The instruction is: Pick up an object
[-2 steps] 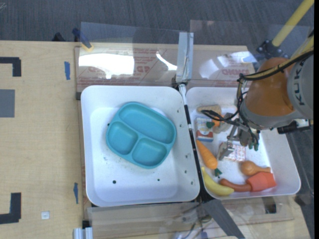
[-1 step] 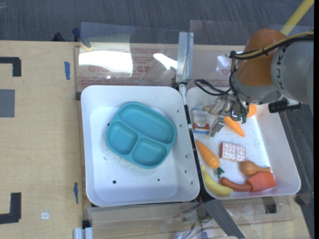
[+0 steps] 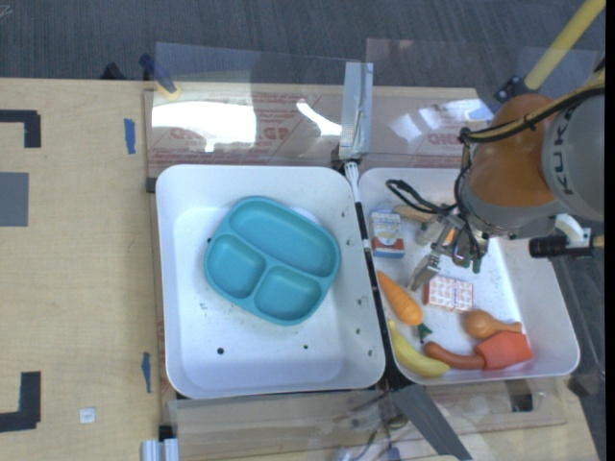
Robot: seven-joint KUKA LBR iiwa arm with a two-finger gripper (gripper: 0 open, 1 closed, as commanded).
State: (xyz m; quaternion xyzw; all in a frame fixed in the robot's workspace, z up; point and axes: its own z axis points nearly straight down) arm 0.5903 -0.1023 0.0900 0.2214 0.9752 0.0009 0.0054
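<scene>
Carrot (image 3: 402,300) lies in the right white bin (image 3: 548,301) on the wooden table (image 3: 77,286), grey carpet beyond, just below-left of the pincer (image 3: 444,253), whose opening I cannot tell.

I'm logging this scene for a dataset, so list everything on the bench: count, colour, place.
white bins: two, side by side.
divided plate: one, teal, left bin.
small carton: one, white, blue and red, right bin, top left.
carrot: one, orange, right bin, left side.
banana: one, yellow, right bin, bottom.
sausage: one, red-brown, beside the banana.
packet: one, red and white checked, right bin, centre.
orange toys: two, right bin, bottom right.
arm: grey, orange band.
claw: over the right bin.
</scene>
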